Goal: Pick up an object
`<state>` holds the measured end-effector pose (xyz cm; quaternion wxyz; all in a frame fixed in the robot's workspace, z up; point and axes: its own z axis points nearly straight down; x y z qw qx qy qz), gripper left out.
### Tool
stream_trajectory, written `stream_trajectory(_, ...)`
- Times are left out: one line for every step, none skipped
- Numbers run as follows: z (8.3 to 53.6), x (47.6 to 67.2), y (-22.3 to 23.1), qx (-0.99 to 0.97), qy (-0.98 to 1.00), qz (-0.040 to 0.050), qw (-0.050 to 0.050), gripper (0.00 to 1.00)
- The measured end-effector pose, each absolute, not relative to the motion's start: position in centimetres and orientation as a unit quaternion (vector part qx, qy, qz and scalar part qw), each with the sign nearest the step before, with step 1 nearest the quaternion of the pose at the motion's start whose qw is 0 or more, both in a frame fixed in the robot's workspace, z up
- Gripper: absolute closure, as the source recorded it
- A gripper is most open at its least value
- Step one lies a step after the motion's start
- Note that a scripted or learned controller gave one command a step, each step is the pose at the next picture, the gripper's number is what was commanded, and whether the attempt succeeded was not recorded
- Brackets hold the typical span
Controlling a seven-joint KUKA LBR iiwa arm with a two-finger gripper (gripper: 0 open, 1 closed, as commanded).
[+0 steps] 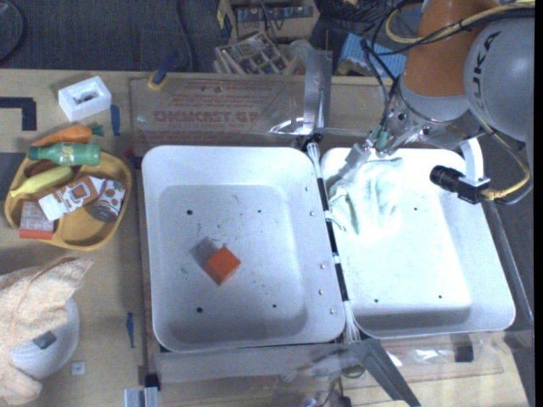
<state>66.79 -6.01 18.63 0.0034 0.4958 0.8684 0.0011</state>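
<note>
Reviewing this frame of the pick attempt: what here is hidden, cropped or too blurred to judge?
- Claw: small and motion-blurred in the camera view, over the white cloth in the right bin; whether it grips anything cannot be told.
- Arm: cut off by the top and right edges.
- Orange block in the left bin: its grey side is too blurred to identify.
- Yellow bowl: package labels too small to read.
</note>
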Motion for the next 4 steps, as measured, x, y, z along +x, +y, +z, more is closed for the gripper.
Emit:
stream_trajectory(14.4, 61.5, -10.6, 0.524, 0.852, 0.0001, 0.001, 0.00)
stream_trajectory(9.1, 66.7, -11.0, 0.510, 0.860, -0.0017, -0.003, 0.00)
stream_trajectory(9.2, 66.6, -10.9, 0.501, 0.865, -0.0034, -0.001, 0.00)
stream_trajectory(10.4, 66.9, -11.0, 0.501, 0.866, -0.0016, 0.004, 1.00)
